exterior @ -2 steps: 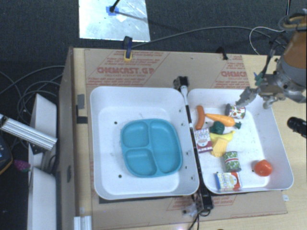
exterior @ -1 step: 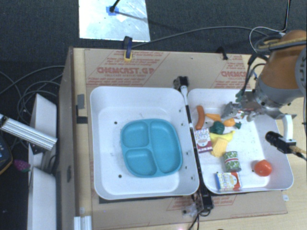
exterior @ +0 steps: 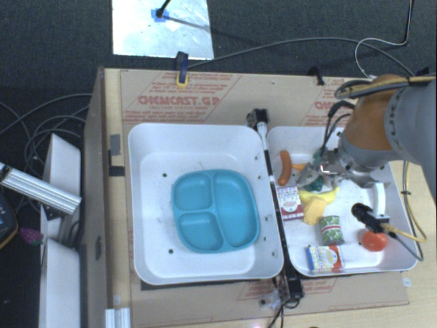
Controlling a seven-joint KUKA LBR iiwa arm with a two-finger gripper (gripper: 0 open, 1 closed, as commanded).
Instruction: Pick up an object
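Note:
My gripper (exterior: 316, 174) hangs low in the right bin (exterior: 396, 268), at its upper middle, with the grey arm reaching in from the right. Directly under and in front of it lies a yellow banana (exterior: 318, 204). An orange sausage (exterior: 285, 167) lies just left of the gripper, against the bin's left wall. A red and white carton (exterior: 289, 203) sits beside the banana. A small greenish thing shows at the gripper's tip, too hidden to name.
Lower in the right bin are a green can (exterior: 331, 230), a red tomato (exterior: 373, 240) and a small white, blue and orange carton (exterior: 323, 258). The left bin (exterior: 153, 156) holds a blue divided plate (exterior: 216, 210).

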